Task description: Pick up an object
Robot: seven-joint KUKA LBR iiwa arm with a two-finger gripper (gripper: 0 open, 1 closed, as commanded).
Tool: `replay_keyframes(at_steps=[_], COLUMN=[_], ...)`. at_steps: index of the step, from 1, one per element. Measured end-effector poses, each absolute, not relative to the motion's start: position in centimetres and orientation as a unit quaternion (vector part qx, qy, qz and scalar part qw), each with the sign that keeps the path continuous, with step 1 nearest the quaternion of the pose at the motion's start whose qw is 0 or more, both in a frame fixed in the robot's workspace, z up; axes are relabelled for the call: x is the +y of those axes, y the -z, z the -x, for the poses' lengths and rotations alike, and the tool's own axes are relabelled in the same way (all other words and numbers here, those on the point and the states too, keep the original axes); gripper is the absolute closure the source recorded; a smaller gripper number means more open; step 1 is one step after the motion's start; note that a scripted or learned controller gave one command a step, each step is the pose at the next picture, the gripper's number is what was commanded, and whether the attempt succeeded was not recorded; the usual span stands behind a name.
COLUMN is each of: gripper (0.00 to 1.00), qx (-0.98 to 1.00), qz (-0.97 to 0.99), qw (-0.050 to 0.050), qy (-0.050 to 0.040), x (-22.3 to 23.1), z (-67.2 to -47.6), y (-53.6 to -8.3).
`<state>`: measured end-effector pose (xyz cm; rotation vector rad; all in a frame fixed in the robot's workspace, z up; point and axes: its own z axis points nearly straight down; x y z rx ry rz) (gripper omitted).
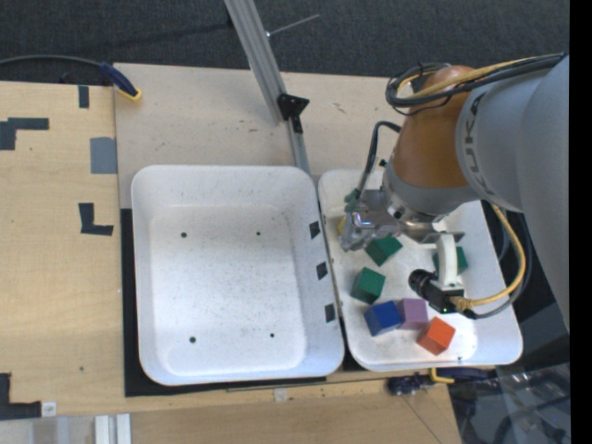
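Blocks sit in right bin (495, 336), none in left bin (222, 276). Left to right: green block (368, 284) mid-bin, blue block (382, 317) below it, purple block (413, 313) touching blue, orange block (437, 335) near front edge. Another green block (383, 248) just under gripper (356, 232), at bin's left side. Gripper state: cannot tell, wrist hides it. Both bins on wooden counter (55, 276).
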<state>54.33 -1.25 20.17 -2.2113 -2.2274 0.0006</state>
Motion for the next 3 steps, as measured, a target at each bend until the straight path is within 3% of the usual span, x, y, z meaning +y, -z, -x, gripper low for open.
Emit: replay_keyframes(at_steps=[2,3], gripper=[1.0,0.0], qx=[-0.709,-0.708], qz=[0.705,0.706], qw=[0.001,0.0], qy=[0.0001,-0.0013], x=[7.9,7.6], z=[-55.4,-55.4], y=[-21.1,-21.0])
